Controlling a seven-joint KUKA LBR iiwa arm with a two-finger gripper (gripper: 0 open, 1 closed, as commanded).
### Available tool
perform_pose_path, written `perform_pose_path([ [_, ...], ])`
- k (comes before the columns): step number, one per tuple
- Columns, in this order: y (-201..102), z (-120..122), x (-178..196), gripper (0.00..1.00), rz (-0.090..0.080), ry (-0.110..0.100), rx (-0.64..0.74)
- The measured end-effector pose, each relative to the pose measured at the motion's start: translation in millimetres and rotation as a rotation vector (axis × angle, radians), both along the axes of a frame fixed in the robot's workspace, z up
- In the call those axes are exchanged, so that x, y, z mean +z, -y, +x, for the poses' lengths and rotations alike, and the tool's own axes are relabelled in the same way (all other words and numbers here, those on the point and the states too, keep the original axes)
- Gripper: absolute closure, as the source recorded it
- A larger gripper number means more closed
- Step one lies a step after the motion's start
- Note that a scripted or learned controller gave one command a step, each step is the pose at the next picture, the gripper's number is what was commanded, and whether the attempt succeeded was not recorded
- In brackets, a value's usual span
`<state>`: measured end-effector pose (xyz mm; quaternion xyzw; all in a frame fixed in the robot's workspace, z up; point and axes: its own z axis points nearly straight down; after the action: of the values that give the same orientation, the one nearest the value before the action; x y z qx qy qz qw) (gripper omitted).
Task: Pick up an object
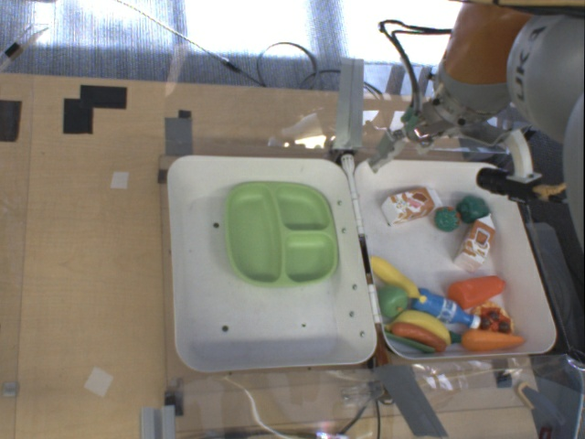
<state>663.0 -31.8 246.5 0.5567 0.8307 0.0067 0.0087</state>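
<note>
While the grey arm (539, 53) hangs over the far edge of the right bin (539, 332), its gripper (416, 126) is too blurred to tell how its jaws stand. Two white bins sit on the tabletop (82, 273); the left bin (196, 337) carries one green divided plate (281, 232). Two small cartons (409, 205), two green balls (472, 208) and a heap of toy food (439, 314) lie in the right bin.
</note>
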Motion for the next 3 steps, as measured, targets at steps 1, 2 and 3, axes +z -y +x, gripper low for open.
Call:
perform_pose_path([
  [1, -9, 7, -13, 1.00, -0.004, -0.013, 0.099],
  [2, 55, 7, 66, 1.00, -0.014, -0.007, 0.486],
  [3, 20, -15, -16, 1.00, -0.005, -0.019, 0.299],
])
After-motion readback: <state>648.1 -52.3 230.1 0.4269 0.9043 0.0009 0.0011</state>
